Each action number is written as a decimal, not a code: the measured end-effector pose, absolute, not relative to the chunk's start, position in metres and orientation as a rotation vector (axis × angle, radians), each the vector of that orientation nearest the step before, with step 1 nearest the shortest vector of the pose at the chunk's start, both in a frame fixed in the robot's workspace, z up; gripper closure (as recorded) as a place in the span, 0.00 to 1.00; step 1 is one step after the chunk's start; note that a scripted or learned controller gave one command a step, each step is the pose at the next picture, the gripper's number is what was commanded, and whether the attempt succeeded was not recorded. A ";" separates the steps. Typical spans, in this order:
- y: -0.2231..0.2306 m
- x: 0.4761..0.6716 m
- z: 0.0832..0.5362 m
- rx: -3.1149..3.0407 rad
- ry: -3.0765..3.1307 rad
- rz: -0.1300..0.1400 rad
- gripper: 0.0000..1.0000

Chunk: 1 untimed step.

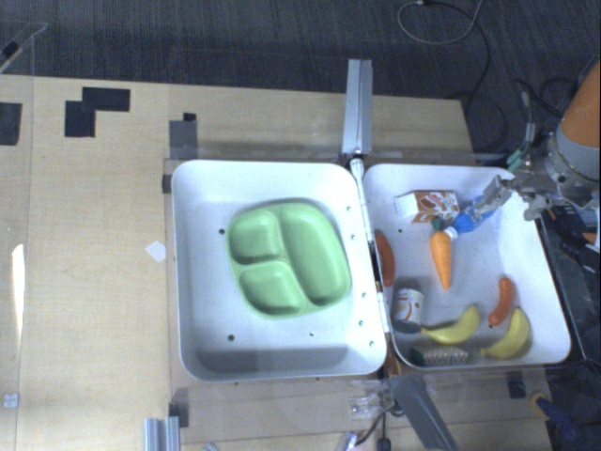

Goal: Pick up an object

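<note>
- Left bin (188, 280): white, shallow, centre-left of the frame; holds a green divided tray (286, 256) with three compartments, lying flat near its middle.
- Right bin (540, 280): white, at centre-right, touching the left bin along a shared edge.
- Sausage (384, 257): orange-red, against the right bin's left wall.
- Small can (408, 303): lower left of the right bin, just above a banana (451, 327).
- Carton (427, 204): white and orange, upper part of the right bin.
- Carrot (441, 259): orange, tip pointing down-frame, below the carton.
- Second sausage (504, 298) and second banana (510, 336): lower right of the bin.
- Gripper (484, 207): at the bin's upper right, over a blue object (464, 222) beside the carrot's top; whether its fingers are apart or together cannot be told.
</note>
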State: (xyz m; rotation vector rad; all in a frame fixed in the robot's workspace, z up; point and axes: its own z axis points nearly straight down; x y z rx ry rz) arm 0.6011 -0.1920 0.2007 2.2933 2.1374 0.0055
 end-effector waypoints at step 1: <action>-0.128 0.582 0.089 2.247 2.182 0.013 0.00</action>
